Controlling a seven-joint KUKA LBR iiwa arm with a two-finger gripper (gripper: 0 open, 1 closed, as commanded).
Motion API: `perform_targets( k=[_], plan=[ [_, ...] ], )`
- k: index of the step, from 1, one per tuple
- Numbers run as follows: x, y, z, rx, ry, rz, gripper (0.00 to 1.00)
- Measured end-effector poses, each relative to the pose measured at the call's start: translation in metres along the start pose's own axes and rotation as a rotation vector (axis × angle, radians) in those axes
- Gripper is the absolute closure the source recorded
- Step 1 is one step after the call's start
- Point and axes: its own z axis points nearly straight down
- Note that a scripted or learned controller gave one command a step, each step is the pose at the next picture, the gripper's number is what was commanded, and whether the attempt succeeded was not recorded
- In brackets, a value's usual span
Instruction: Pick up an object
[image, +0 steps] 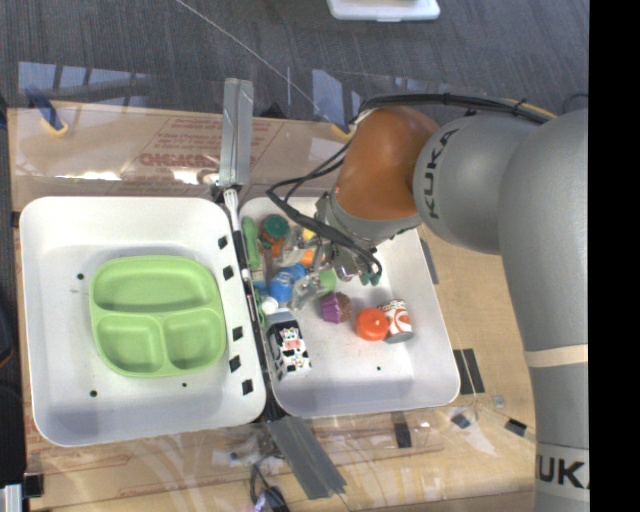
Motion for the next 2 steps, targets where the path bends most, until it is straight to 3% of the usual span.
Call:
perform_targets(
  k=[1, 2],
  plan=[
    [-0.037, 0.004, -0.161, 0.003, -0.011, -0.211, 1.00],
    [0.006, 0.050, -0.179, 0.000, -0.001, 0.090, 1.00]
  ],
)
